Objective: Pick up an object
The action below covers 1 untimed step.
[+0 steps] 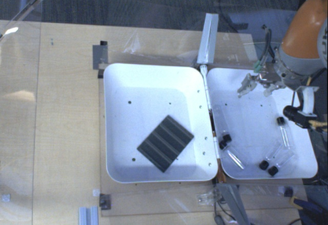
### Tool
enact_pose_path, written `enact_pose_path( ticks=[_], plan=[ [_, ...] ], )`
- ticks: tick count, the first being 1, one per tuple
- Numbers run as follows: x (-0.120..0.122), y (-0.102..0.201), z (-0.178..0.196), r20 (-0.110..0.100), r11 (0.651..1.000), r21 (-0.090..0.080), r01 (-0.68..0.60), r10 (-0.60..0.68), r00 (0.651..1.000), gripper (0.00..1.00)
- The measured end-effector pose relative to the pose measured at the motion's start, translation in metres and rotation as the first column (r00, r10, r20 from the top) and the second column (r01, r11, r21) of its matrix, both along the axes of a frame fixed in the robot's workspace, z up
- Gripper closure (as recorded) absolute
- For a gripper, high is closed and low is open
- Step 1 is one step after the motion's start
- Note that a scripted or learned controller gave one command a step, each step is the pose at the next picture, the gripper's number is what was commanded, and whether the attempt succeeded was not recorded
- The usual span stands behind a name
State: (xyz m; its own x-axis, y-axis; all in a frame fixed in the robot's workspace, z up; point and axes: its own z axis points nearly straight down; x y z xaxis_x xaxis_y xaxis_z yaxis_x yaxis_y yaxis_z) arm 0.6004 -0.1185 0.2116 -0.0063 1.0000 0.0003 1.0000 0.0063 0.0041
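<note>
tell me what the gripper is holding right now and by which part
Nothing, as far as the view shows. The gripper hangs over the upper part of the right bin, with bare bin floor under its fingertips. The clear vials lie lower down, untouched.

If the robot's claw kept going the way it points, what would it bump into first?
The gripper points left and down over the right bin. Probably it would meet that bin's bare white floor first, short of the clear tubes, though depth is hard to judge.

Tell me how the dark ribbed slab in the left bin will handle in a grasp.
The ribbed slab looks flat and stiff, so it probably won't flop. It lies flush on the left bin floor, so fingers may struggle to get under it. The ridges should give some grip.
</note>
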Motion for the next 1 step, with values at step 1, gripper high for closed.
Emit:
enact_pose_path(
  ticks=[1],
  plan=[
    [0.015,-0.0122,-0.0372,-0.001,0.951,0.001,0.308,-0.308,0.951,0.0]
  ],
)
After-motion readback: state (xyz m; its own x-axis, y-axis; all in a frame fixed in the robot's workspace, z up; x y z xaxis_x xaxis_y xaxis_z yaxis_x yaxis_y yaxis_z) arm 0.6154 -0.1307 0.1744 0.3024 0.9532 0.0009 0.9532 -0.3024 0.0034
